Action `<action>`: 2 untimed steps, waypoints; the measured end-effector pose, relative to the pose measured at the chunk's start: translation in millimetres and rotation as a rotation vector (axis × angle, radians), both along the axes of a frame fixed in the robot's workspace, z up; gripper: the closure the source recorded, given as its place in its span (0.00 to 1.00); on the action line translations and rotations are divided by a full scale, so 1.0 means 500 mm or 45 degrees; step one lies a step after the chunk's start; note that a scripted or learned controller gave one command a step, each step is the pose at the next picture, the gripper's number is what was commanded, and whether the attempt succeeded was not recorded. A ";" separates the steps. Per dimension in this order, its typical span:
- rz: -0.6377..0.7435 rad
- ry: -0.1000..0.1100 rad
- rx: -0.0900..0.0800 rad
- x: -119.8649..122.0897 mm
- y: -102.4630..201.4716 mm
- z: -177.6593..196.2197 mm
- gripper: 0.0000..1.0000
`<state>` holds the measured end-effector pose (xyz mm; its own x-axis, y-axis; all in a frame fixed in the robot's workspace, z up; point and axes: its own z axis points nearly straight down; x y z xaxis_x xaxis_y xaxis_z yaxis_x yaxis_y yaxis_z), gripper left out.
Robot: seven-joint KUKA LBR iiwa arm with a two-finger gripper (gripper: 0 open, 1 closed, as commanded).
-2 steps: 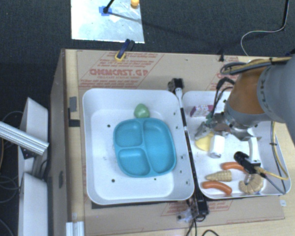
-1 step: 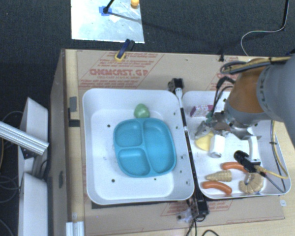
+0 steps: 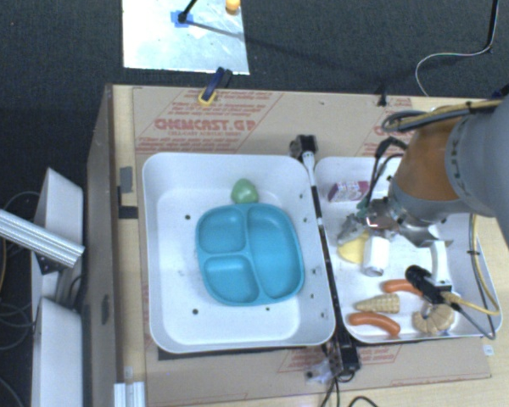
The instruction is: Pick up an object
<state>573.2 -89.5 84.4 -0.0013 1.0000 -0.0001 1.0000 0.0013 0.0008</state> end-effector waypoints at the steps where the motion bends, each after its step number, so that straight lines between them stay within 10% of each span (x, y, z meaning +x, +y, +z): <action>1: 0.002 0.001 0.001 -0.001 0.012 0.000 0.00; 2: 0.003 -0.009 -0.001 0.004 0.011 0.024 1.00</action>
